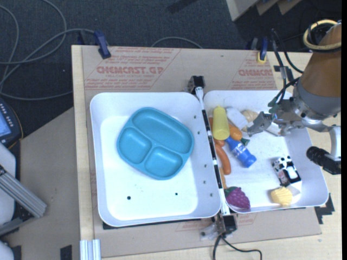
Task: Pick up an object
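Camera view: gripper (259,124) above right bin (317,186), fingers (255,127) spread, holding nothing; blue bottle (241,151) just below.

One fixed camera, high above the bench (162,64), looking down at a slant.

It faces the bench top from its near edge side, so the far edge sits toward the top of the frame and the near edge toward the bottom. The distance is moderate: both white bins fit whole, the left bin (103,161) and the right bin (314,194) side by side across the middle, with dark floor and loose cables (43,20) beyond the bench's far and left edges. The arm (322,80) enters from the frame's right, above the right bin's far right corner. There is no second view to overlap with.
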`<state>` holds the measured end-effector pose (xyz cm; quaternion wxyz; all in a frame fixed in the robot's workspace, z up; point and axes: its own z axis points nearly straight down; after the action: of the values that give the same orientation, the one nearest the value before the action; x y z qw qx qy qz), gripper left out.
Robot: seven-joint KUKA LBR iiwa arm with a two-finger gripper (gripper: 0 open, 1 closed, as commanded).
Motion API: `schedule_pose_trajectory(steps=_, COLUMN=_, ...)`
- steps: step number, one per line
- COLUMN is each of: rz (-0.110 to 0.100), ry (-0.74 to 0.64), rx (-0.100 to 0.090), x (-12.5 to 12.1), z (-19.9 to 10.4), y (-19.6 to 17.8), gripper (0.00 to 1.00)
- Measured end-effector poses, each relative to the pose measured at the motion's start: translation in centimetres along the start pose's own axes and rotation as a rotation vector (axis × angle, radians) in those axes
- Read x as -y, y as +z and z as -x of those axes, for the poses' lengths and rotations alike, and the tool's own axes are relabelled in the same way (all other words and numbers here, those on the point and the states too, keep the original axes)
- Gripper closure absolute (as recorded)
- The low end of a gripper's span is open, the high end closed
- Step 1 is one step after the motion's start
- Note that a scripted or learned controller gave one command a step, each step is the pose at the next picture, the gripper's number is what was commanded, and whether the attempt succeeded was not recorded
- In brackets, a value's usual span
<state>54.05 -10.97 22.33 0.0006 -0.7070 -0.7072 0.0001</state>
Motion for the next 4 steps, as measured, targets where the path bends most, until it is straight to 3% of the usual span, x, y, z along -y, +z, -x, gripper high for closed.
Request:
schedule_pose_trajectory(steps=1, rz=-0.010, ry=0.000, rx=-0.003, x=0.5, z=-1.8, y=9.1, gripper=0.00)
schedule_pose_trajectory(steps=2, rz=-0.004, ry=0.001, rx=0.000, x=-1.1, z=-0.5, y=14.2, gripper=0.00)
schedule_pose_trajectory(steps=3, rz=0.002, ry=0.005, rx=0.005, x=1.9, z=-1.5, y=13.8, gripper=0.00)
schedule_pose_trajectory(steps=4, rz=0.002, ry=0.002, rx=0.002, x=1.8, z=-1.7, y=12.9, gripper=1.00)
